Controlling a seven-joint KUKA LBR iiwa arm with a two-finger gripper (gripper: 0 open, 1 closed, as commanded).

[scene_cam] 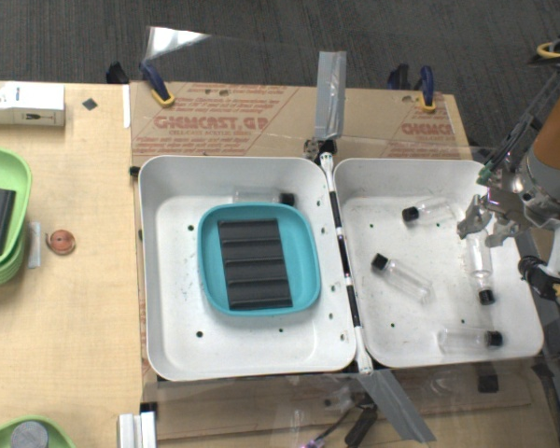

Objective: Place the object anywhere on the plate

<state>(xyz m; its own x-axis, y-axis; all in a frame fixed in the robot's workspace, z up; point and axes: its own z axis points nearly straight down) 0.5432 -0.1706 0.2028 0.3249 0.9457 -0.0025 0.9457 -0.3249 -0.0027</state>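
Note:
A teal square plate (304, 241) with a black ridged insert (255, 264) lies in the left bin (168, 250). Several clear vials with black caps lie scattered in the right bin (439, 250): one near the back (427, 211), one in the middle (401, 277), one along the right side (479, 264), one by the front wall (467, 341). My gripper (483, 229) hangs over the right bin's right side, just above the upper end of the right-side vial. Its fingers stand apart, with nothing between them.
The two bins meet at a raised rim (341, 250) between the plate and the vials. Cardboard (224, 115) with clamps lies behind them. On the bench to the left are a green tray (9, 194), a white box (23, 104) and a small brown disc (62, 242).

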